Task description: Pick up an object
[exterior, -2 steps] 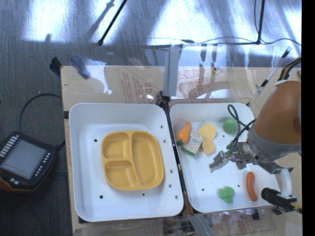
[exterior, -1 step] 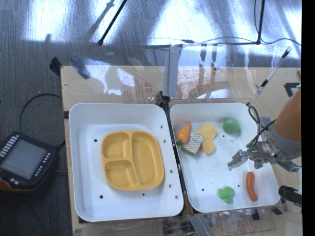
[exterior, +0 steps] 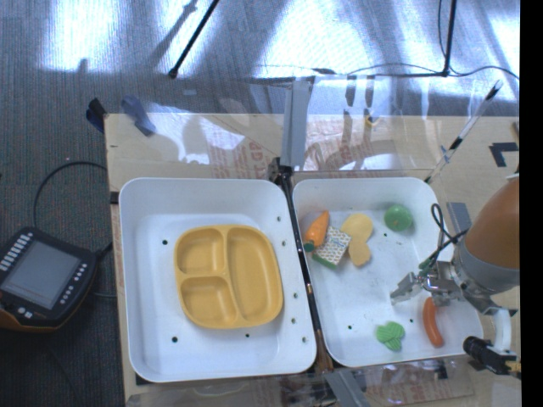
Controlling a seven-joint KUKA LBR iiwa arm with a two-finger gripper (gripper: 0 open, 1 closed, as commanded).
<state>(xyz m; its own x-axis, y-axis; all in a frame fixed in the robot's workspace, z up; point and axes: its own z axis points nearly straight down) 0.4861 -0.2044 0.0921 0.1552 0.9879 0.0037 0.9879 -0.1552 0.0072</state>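
Observation:
The right bin (exterior: 356, 346) holds an orange carrot (exterior: 317, 227), a green-and-white checkered block (exterior: 333, 246), a pale yellow piece (exterior: 359, 237), a green ball (exterior: 398, 218), a small green leafy piece (exterior: 390, 336) and a red sausage (exterior: 433, 322). My gripper (exterior: 422, 285) hangs over the right side of this bin. It is just above and to the left of the sausage and right of the yellow piece. I see no object in it.
The left bin (exterior: 144, 227) holds a yellow divided plate (exterior: 227, 275). A grey post (exterior: 294, 130) stands behind the gap between the bins. A tablet-like pendant (exterior: 42, 278) lies on the floor to the left. Cables hang near the wrist (exterior: 441, 227).

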